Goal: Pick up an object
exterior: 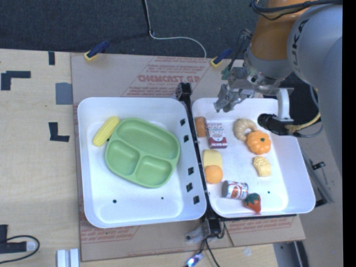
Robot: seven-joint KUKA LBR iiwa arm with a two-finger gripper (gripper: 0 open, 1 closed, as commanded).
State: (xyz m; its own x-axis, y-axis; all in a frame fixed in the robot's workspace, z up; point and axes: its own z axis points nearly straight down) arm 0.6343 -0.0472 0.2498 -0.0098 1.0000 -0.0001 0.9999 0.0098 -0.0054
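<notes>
My gripper [226, 103] hangs over the back left part of the right bin [289, 177], its dark fingers pointing down, with nothing seen between them. Just below it lie a red and white carton [216, 134] and a small orange-brown piece [200, 126]. A tan croissant-like pastry [244, 128] and an orange pumpkin [258, 142] sit to the right. Further forward are a yellow block [212, 159], an orange ball [213, 174], a pale corn piece [262, 166], a small can [236, 190] and a strawberry [253, 202].
The left bin [100, 204] holds a green divided plate [142, 152] and a yellow corn cob [105, 130]. A black divider [189, 143] runs between the bins. The arm's grey and orange body [289, 32] looms over the back right.
</notes>
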